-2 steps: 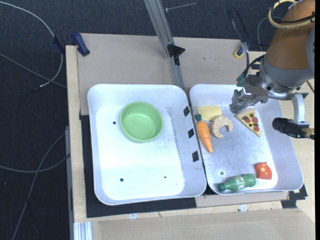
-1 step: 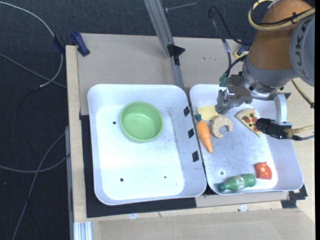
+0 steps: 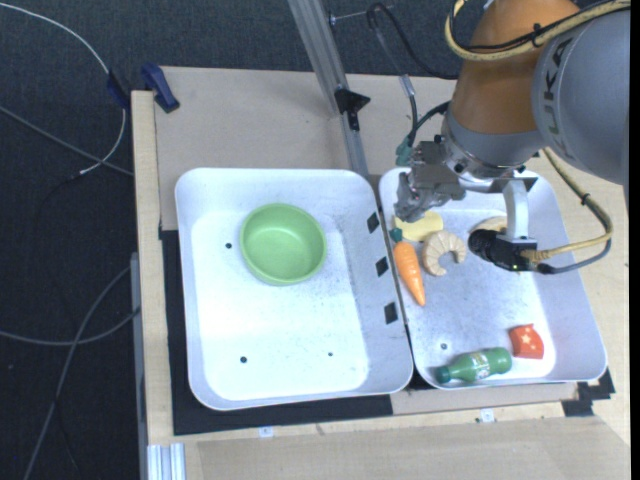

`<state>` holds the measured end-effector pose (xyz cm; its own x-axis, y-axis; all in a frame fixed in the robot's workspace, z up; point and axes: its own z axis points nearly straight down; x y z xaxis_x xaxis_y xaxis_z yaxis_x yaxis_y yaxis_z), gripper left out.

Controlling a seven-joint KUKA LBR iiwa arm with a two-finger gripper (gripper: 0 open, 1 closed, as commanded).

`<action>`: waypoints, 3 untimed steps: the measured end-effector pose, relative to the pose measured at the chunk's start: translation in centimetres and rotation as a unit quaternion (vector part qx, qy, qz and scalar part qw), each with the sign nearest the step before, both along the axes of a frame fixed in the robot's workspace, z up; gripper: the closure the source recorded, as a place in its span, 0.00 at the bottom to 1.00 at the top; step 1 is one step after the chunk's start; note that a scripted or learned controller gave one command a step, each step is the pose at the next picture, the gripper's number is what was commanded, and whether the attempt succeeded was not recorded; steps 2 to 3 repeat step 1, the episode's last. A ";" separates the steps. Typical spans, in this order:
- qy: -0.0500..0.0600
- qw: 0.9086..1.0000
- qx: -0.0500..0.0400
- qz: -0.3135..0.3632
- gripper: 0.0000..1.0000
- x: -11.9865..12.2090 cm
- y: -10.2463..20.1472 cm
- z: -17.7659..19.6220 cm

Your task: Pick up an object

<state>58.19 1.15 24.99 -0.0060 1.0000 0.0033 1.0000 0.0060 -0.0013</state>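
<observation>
Over the right bin (image 3: 560, 358): tool (image 3: 412, 208), grip state unclear.
Just below: pale yellow piece (image 3: 420, 227), carrot (image 3: 408, 271), croissant (image 3: 444, 251).

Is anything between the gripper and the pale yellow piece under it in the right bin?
Nothing visible. The gripper hangs directly over the pale yellow piece, with the carrot and the croissant crowded right beside it.

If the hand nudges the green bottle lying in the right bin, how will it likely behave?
The green bottle lies on its side, so its round body would probably roll. It looks like small plastic, likely light and stiff. It rests near the right bin wall, which may stop it.
</observation>
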 end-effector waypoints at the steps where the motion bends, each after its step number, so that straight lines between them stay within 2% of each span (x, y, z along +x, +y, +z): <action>1: 0.006 1.000 0.000 0.000 1.00 -0.2 5.0 -1.7; 3: 0.006 1.000 0.000 0.000 1.00 -0.2 5.0 -1.7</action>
